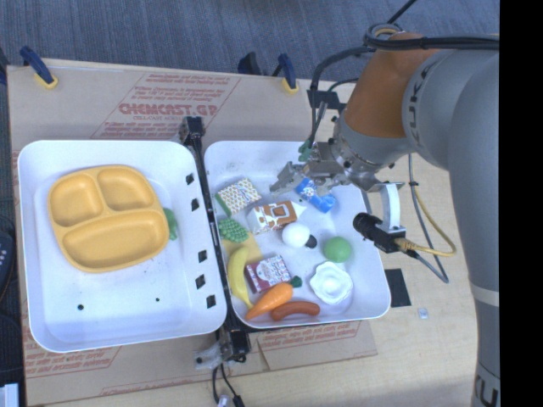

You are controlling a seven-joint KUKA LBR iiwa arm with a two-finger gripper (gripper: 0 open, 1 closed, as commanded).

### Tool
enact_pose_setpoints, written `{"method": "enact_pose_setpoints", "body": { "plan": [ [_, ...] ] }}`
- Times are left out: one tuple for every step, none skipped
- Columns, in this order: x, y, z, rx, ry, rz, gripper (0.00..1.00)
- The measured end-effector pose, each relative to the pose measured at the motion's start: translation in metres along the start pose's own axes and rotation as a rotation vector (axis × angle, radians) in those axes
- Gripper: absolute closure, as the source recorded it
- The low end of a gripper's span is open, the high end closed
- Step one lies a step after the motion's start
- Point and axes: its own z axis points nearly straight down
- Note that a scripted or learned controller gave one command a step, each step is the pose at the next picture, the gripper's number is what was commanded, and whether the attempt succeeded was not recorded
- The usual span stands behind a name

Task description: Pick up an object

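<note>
The right bin (373,291) is crowded. A banana (239,271), a carrot (270,298) and a sausage (295,309) lie along its near edge, with a white cup (331,282) in the near right corner and a green ball (337,249) beside it. Mid-bin sit a brown carton (273,216), a white egg (295,235) and a checkered box (238,196). The left bin (119,320) carries a yellow divided tray (108,216). The gripper (307,175) hovers over the right bin's far middle; whether it is released or clenched cannot be told. A small blue packet (322,200) lies just at its near right side, partly hidden, so its long axis is unclear
</note>
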Motion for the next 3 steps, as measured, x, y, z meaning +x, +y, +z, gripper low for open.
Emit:
{"method": "enact_pose_setpoints", "body": {
  "plan": [
    [0.028,-0.022,0.103,-0.019,-0.006,-0.036,0.0],
    [0.025,0.018,0.11,-0.025,-0.009,-0.036,0.0],
    [0.021,0.047,0.109,-0.019,-0.012,-0.285,0.0]
  ]
}}
